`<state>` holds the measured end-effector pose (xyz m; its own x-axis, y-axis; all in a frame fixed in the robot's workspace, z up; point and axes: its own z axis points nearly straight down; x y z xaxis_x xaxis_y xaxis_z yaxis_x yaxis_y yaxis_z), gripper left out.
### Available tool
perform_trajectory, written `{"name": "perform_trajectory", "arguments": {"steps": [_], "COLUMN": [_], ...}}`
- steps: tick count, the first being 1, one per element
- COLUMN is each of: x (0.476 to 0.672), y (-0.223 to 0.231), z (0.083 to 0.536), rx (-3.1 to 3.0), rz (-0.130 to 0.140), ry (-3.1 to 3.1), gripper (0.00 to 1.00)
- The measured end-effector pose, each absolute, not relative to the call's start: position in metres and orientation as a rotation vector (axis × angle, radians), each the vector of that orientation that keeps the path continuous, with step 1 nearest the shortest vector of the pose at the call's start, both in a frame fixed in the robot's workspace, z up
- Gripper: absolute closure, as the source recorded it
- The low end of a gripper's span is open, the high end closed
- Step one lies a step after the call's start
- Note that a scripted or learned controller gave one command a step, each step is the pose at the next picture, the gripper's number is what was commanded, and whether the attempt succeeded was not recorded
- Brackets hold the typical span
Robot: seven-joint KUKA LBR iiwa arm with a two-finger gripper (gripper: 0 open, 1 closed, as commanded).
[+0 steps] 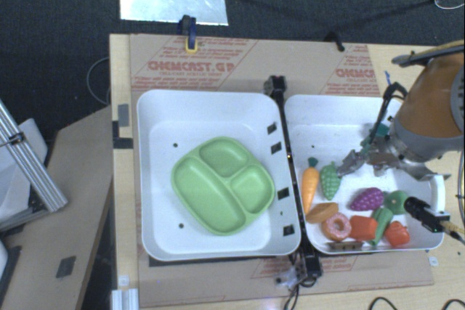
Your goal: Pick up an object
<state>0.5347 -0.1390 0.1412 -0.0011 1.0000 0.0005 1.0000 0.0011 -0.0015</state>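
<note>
**Crowded pile, uncertain grip**

The gripper (352, 161) hangs low over the right bin (327, 120), its tip just beside a bumpy green toy vegetable (330, 181) that lies next to a carrot (310, 189). Nothing can be seen caught in it, and whether it is open or closed cannot be told from this angle.

The things to pick sit packed along the near side of that bin: purple grapes (367, 197), a doughnut (337, 226), a bread roll (322, 212) and several red and green pieces to their right. Packed this closely, a descent could land on two toys at once, or nudge one aside and close on air. The rounded, smooth shapes would likely squirt out of a pinch taken off-centre. The bin's dividing wall is near the carrot, so a reach there risks a bump.

The arm's bulk covers the bin's far right corner. The red and green pieces overlap, and their outlines are hard to separate.

The left bin (182, 116) holds a green divided plate (221, 185).
</note>
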Motion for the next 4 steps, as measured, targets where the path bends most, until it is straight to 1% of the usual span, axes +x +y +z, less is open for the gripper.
{"name": "perform_trajectory", "arguments": {"steps": [1, 2, 3, 4], "x": [0.54, 0.542, 0.547, 0.548], "y": [-0.138, -0.138, -0.137, -0.137], "z": [0.109, 0.12, 0.184, 0.227], "rx": [-2.221, -2.228, -2.221, -2.219], "rz": [-0.017, -0.022, -0.007, -0.005], "ry": [-2.233, -2.234, -2.231, -2.231], "gripper": [0.0, 1.0, 1.0, 1.0]}}
